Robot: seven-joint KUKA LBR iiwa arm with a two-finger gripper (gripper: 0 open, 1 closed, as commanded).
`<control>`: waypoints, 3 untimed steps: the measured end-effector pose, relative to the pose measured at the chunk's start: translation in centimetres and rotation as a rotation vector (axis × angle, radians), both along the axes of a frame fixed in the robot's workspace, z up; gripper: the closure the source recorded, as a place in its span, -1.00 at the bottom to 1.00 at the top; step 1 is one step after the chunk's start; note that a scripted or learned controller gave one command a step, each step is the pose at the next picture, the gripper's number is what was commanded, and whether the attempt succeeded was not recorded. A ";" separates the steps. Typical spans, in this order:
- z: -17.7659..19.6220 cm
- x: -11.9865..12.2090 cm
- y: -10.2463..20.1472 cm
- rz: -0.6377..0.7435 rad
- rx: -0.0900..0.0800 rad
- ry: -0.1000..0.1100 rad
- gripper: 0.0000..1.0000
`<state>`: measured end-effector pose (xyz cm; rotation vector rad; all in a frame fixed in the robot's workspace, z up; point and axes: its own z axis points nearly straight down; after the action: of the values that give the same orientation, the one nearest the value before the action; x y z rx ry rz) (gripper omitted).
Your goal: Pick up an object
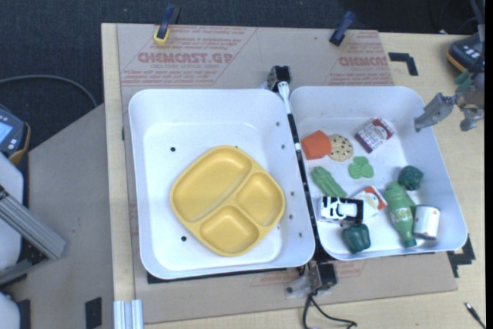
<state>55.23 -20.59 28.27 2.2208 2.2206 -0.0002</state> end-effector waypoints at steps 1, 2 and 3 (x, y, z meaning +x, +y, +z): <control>-6.0 -0.8 0.0 -0.001 0.003 0.007 -1.00; -12.1 -1.6 0.2 0.000 0.004 0.009 -1.00; -16.5 -1.6 -0.2 0.000 0.002 0.006 -1.00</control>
<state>53.65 -20.75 11.80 2.2250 2.2243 -0.0036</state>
